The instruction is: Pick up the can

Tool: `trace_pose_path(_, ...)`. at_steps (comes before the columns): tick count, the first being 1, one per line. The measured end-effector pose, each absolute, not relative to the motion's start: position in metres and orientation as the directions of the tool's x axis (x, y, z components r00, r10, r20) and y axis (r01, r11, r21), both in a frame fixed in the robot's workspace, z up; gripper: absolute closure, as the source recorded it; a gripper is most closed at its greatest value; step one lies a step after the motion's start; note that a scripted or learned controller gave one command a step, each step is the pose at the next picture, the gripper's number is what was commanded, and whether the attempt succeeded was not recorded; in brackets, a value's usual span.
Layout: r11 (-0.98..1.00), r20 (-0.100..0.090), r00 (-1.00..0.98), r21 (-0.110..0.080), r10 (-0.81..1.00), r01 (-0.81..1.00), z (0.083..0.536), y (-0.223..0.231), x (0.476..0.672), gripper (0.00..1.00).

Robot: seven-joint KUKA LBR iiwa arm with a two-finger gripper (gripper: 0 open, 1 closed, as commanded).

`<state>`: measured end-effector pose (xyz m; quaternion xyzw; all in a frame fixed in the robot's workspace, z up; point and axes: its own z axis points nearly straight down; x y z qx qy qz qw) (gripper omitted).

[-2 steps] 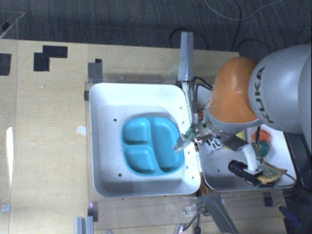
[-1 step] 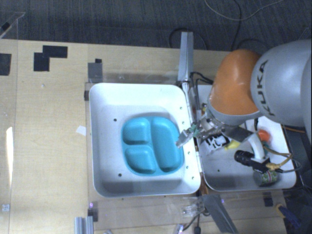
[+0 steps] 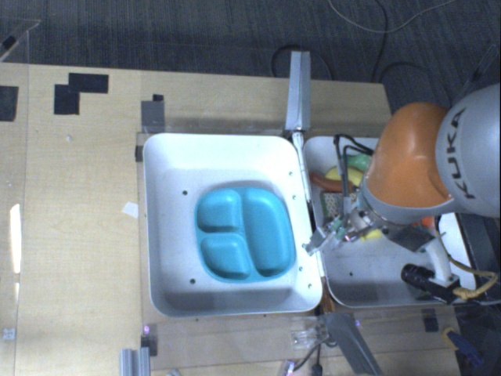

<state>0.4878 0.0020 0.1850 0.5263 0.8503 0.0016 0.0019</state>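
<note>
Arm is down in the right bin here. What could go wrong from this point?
The arm covers most of the right bin, so the camera cannot confirm any grasp. The gripper sits close to the wall between the bins and might bump it. Items lie crowded beside it, so it might grab the wrong one.

The likeliest candidate was a small can with a speckled grey-and-dark side (image 3: 333, 203), lying in the right-hand white bin (image 3: 376, 292) close to that bin's left wall. Only a narrow patch of it showed, because the grey and orange arm (image 3: 411, 167) covered its right part. A reddish-brown item (image 3: 323, 180) lay just beyond it, towards the bin's far end. Whether the can stood upright or lay on its side could not be told, and its ends were hidden.
</note>
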Motion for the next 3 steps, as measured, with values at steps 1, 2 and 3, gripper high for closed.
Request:
trace_pose_path(1, 0.478, -0.004, -0.478, 0.007, 0.878, 0.878, 0.248, -0.041, 0.489, 0.0)
trace_pose_path(2, 0.452, -0.001, -0.452, 0.003, 0.892, 0.892, 0.184, 0.05, 0.487, 0.0)
trace_pose_path(3, 0.566, -0.003, -0.566, 0.006, 0.825, 0.825, 0.192, -0.008, 0.489, 0.0)
